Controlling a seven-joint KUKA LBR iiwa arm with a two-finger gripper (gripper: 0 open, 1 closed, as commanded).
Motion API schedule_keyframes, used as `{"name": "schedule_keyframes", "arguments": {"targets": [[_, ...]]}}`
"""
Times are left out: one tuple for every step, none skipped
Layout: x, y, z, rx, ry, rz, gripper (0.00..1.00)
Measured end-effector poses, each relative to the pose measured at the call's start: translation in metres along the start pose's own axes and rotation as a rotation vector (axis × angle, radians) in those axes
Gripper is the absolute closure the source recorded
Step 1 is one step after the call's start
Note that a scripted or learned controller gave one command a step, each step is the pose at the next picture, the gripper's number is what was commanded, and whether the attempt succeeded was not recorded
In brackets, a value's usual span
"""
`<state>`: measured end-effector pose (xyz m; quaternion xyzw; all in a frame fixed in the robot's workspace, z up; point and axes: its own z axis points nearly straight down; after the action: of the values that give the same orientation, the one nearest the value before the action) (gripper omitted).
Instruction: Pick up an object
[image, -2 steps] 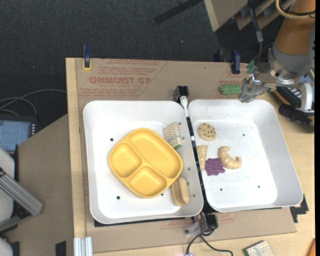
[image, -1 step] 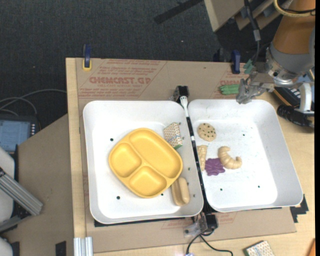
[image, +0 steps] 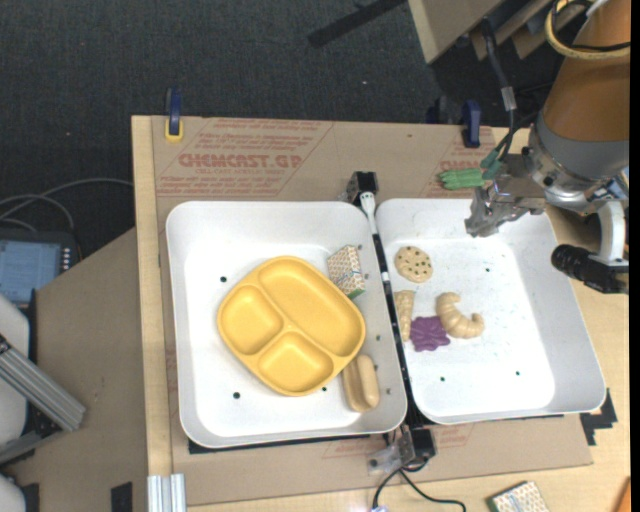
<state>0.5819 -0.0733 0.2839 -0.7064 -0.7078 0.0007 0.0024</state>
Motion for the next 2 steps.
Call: {"name": "schedule_keyframes", "arguments": {"targets": [[0.003,-0.035,0.003,0.001,-0.001,0.004,1.00],[0.007,-0.066,0.009,0.000,-0.002,0.004,1.00]]}}
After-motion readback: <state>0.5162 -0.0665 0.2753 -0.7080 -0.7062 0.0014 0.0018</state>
